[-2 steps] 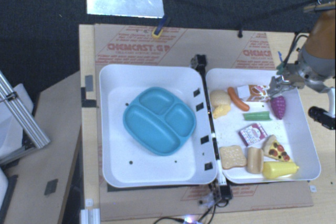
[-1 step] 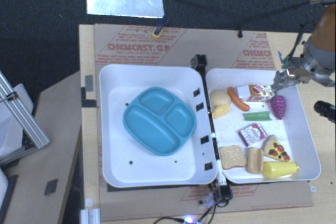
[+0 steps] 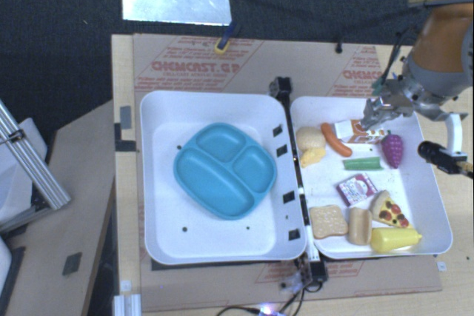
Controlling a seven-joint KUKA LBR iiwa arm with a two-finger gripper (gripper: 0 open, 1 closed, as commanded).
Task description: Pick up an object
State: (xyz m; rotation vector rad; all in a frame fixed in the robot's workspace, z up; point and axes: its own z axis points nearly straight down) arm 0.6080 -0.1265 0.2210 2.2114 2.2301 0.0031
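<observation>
Right bin (image 3: pixel 437 222), near edge: yellow toy (image 3: pixel 395 238), pizza slice (image 3: pixel 389 209), bread roll (image 3: pixel 360 225), toast (image 3: pixel 328 220). Mid-bin: purple packet (image 3: pixel 356 189), green bean (image 3: pixel 362 163), grapes (image 3: pixel 392 149), carrot (image 3: pixel 336 140). Far edge: orange-and-white carton (image 3: pixel 351 132), with the gripper (image 3: pixel 376 113) poised just above it (whether it is parted or clenched cannot be told). Left bin (image 3: pixel 159 233): a blue divided plate (image 3: pixel 224 170).
</observation>
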